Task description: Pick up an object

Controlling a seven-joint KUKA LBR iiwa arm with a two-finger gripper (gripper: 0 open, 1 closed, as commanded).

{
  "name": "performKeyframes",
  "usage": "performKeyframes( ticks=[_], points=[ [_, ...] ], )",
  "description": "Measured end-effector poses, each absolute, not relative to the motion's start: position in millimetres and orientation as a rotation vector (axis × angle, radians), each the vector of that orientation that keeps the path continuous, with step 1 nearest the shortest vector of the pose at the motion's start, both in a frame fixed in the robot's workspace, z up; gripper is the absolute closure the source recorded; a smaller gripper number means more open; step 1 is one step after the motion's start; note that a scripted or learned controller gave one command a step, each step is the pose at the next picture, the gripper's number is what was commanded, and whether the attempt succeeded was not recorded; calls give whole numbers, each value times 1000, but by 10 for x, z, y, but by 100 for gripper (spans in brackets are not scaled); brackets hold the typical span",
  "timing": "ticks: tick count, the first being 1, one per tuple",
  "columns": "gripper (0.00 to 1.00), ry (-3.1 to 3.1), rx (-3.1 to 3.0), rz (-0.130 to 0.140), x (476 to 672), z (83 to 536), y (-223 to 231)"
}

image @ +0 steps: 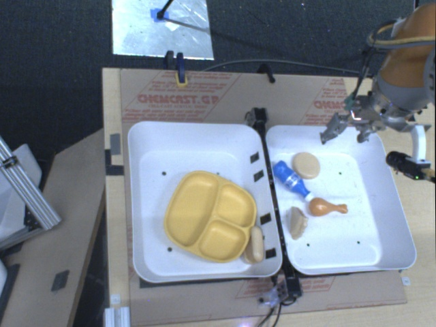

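Note:
In the right bin (381, 237) lie a blue bottle (290, 178), a round tan bun (306, 164), an orange drumstick (327, 208) and a beige wedge-shaped piece (298, 222). My gripper (350, 129) hangs open over the bin's far edge, up and to the right of the bun, with nothing between its fingers. In the left bin (153, 155) sits a yellow divided tray (210, 215), and a small tan roll (255, 244) rests against its lower right corner.
A black divider (267, 182) with clips runs between the two bins. The arm's orange band (407, 53) stands at the far right. A black bracket (409, 163) sticks out by the right bin's right rim. A metal plate (162, 19) lies behind the bench.

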State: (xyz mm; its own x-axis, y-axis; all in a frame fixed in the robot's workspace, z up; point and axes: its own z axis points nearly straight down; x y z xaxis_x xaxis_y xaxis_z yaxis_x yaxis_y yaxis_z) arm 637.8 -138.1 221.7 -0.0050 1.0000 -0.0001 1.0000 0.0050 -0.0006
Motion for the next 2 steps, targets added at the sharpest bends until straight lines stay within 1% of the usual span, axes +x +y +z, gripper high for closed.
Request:
performKeyframes(
  ticks=[1,2],
  points=[
    [0,-2222,-2219,2,6295,1736,-1426],
    [0,-2225,-2215,2,6368,1146,-1396]
  ],
)
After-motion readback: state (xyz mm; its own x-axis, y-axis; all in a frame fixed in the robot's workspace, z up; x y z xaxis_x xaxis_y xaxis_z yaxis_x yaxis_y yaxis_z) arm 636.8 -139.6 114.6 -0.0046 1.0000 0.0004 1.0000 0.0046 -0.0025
